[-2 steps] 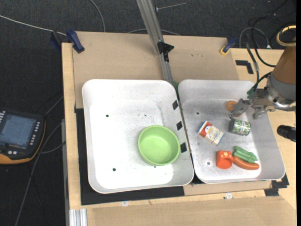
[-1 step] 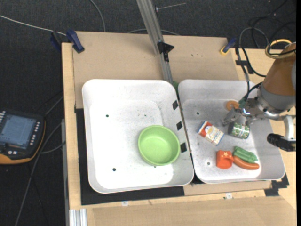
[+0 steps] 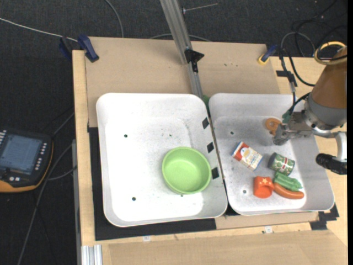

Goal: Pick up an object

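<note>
In the right bin lie several small objects. A red and white carton rests near the bin's middle, and a green can lies to its right. A red toy piece and an orange and green vegetable toy sit at the front. An orange round piece lies at the back. My gripper hangs low over the bin's back right part, right beside the orange piece and above the can.
A light green bowl sits in the left bin, close to the divide between the bins. A metal pole slants over the back of the bench. Black cables trail at the right around the arm.
</note>
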Controlling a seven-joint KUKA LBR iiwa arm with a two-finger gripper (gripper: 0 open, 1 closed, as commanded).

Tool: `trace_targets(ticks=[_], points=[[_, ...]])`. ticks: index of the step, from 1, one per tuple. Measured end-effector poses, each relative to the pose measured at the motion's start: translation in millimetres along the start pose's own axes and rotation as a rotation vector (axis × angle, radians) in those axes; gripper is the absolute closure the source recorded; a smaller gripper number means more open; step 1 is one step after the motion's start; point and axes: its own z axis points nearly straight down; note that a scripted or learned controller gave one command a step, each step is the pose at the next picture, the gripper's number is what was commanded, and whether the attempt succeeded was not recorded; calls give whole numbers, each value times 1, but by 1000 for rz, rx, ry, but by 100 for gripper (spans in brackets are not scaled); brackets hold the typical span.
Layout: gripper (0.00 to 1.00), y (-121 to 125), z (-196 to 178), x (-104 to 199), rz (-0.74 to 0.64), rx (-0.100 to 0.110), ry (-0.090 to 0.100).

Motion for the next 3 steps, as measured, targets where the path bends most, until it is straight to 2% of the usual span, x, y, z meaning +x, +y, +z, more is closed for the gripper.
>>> trace_targets(ticks=[1,2,3], points=[[100,-6,-57,-6,0,-3,-1],[100,-9,-114,3,-1,-4,-1],[100,-9,-103,3,0,2,0]])
